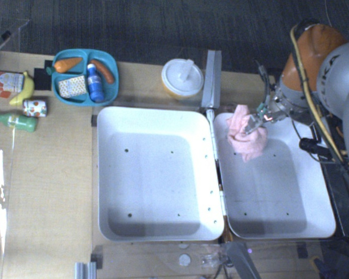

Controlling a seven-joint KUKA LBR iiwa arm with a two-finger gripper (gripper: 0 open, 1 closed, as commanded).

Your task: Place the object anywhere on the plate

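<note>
A crumpled pink cloth (246, 136) sits bunched at the back left corner of the right bin (286, 208). My gripper (257, 123) comes in from the right with its fingertips pressed into the top of the cloth, and folds of fabric are pinched between them. The blue divided plate (110, 65) lies on the bench far to the left, behind the left bin. It carries toy food: an orange carrot, a sausage, a blue bottle and a cracker.
The left bin (156, 175) lies between the cloth and the plate. A white lidded cup (182, 78) and a metal post (211, 80) stand behind the bins. A banana (25, 89), a small can (34, 108), a green bottle (15, 121) and a carton (6, 81) lie at the far left.
</note>
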